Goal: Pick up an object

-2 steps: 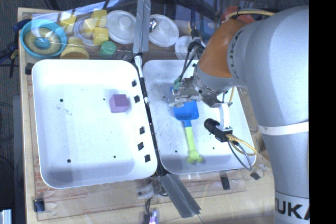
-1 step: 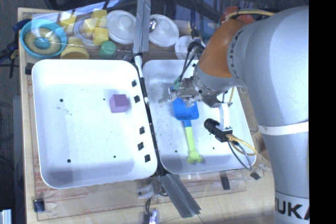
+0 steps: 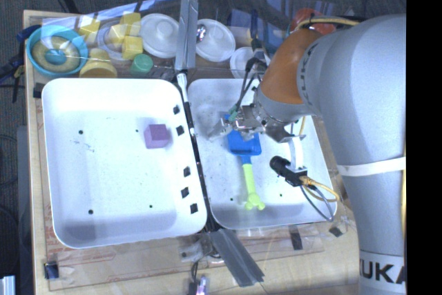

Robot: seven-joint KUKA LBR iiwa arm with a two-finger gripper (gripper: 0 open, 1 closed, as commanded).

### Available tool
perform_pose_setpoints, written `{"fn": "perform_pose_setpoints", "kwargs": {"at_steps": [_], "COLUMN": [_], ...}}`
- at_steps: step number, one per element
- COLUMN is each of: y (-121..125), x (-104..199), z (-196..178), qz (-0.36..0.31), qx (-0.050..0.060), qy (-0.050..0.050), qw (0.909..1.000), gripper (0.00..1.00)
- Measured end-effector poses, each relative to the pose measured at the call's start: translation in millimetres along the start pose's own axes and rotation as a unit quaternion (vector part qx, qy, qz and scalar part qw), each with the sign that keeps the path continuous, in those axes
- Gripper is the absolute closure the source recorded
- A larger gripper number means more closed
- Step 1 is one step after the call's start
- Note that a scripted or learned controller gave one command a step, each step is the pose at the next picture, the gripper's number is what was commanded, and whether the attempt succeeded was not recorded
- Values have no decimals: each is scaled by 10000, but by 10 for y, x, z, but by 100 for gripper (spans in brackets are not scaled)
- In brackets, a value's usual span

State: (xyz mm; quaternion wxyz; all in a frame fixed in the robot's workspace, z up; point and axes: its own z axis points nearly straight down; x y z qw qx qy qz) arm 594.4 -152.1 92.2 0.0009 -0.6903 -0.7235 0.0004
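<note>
In the right bin [image 3: 276, 216] lies a toy with a blue head [image 3: 244, 144] and a yellow-green handle [image 3: 249, 185] pointing toward the front edge. My gripper [image 3: 239, 123] hangs low over the bin, right at the blue head's far end, under the orange band of the arm. Its tips blend with the metal parts there. A purple block [image 3: 157, 135] rests alone near the middle of the left bin [image 3: 83, 169].
Behind the bins stand several cups, lids and yellow pieces [image 3: 131, 38] and a blue bowl [image 3: 55, 52]. A black cable with an orange tip [image 3: 293, 175] droops over the right bin's right side. The grey arm body [image 3: 366, 100] covers the right edge.
</note>
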Motion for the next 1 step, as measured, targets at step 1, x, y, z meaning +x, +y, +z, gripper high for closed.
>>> {"fn": "perform_pose_setpoints", "kwargs": {"at_steps": [1], "y": [9], "x": [15], "z": [-103], "qz": [-32], "qx": [-1], "qy": [0], "qw": [10000], "gripper": [100]}}
